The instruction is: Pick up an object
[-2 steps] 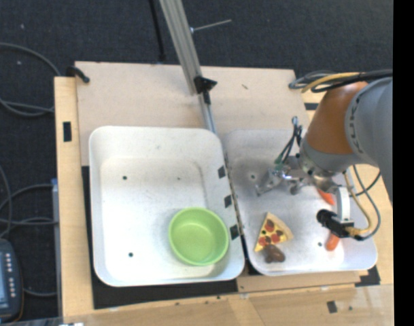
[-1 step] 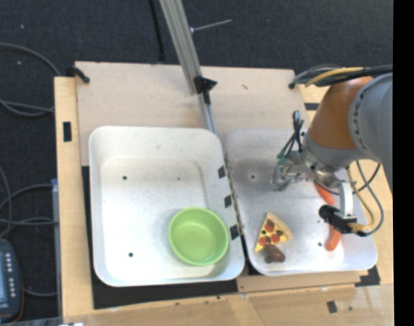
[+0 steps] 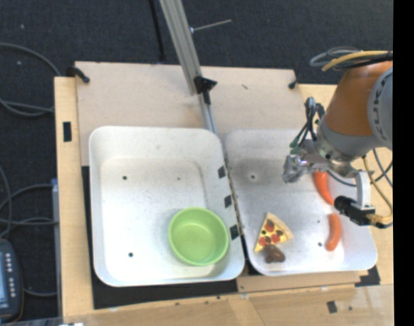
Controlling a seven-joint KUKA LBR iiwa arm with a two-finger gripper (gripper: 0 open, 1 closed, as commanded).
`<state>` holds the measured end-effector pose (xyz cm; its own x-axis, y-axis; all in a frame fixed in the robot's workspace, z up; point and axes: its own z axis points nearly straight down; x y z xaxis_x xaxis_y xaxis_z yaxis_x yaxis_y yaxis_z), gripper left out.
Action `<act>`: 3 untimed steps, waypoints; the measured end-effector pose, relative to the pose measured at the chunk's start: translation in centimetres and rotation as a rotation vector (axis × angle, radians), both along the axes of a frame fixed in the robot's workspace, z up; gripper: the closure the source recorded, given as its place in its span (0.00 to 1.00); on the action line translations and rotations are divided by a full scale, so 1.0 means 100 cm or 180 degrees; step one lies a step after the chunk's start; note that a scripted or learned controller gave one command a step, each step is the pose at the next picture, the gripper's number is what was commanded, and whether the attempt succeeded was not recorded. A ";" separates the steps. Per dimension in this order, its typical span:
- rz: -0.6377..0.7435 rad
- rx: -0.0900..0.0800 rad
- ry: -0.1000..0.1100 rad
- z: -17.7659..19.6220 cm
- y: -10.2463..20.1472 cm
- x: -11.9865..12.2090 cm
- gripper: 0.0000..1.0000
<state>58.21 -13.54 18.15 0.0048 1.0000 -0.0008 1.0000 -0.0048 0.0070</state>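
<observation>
A green bowl (image 3: 198,235) sits upright in the left bin's near right corner. In the right bin, a toy pizza slice (image 3: 272,235) lies near the near left side; two orange sausages lie further right, one (image 3: 334,232) near, one (image 3: 321,185) farther, partly hidden.

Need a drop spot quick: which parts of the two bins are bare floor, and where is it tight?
Left bin: bare across its far half and left side; the green bowl takes the near right corner. Right bin: bare along the divider, beyond the pizza slice. Crowded at right: gripper, two orange sausages.
</observation>
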 end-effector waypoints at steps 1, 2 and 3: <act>0.0023 0.0001 0.0004 0.034 -0.001 0.002 1.00; 0.0039 0.0010 0.0017 0.040 0.044 -0.002 1.00; 0.0037 0.0006 0.0022 0.034 0.098 -0.014 1.00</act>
<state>56.81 -3.73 21.54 -0.0070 1.0000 0.0010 1.0000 0.0070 0.0001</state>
